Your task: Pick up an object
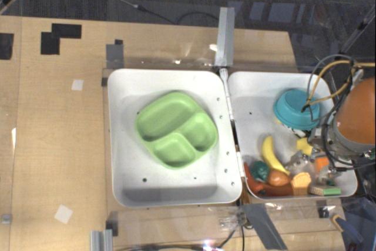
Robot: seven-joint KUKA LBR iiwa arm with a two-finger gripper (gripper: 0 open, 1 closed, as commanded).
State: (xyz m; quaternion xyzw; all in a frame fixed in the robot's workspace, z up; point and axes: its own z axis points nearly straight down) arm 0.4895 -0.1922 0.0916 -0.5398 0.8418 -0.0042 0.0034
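The right bin [258, 88] holds a pile of toy food along its front edge. A yellow banana [271, 154] lies at a slant, with a red and green piece [259, 171] and a brown-red piece [279, 180] beside it. An orange-tan block [300, 181] and a small green and tan piece [325, 190] lie further right. A teal bowl [295, 109] sits upside down at the back right. My gripper [309, 153] hangs low over the pile's right part, just right of the banana, below the arm's orange band [359, 114]. A small yellow item [304, 144] sits right at it.
The left bin [120, 126] carries a green divided plate [176, 129] in its middle. Yellow and black cables [329, 76] loop above the arm over the right bin's back corner. A metal post [225, 38] stands behind the wall between the bins.
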